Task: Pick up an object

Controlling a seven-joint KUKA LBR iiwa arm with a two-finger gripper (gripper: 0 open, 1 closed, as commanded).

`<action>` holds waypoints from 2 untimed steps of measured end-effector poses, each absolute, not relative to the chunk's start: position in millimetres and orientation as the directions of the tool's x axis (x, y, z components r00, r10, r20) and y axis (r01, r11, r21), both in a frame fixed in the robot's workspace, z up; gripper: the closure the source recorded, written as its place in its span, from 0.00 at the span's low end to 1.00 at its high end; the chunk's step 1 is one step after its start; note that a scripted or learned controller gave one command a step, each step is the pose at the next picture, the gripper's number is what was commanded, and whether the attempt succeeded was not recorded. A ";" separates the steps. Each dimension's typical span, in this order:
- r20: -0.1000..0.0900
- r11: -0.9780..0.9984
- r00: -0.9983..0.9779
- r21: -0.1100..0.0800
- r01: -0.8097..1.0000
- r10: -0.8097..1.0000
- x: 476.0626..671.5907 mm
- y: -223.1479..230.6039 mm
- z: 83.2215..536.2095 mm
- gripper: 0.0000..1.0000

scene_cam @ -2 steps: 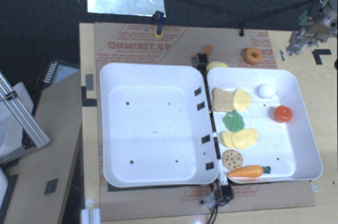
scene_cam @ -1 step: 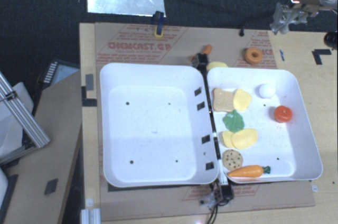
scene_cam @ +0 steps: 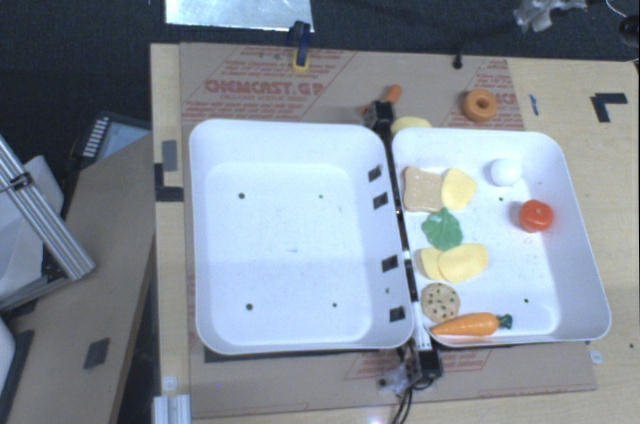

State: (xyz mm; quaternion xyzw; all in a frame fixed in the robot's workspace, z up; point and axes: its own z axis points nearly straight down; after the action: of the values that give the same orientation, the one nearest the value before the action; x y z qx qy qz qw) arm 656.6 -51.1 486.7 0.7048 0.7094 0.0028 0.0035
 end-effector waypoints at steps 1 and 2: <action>0.001 0.007 -0.007 0.004 1.000 1.000 626.7 -33.5 509.4 1.00; 0.001 0.007 -0.007 0.006 1.000 1.000 609.0 -14.7 537.3 1.00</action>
State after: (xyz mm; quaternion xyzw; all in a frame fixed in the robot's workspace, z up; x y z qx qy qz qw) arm 609.0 -14.7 537.3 0.7047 0.7095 0.0022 0.0018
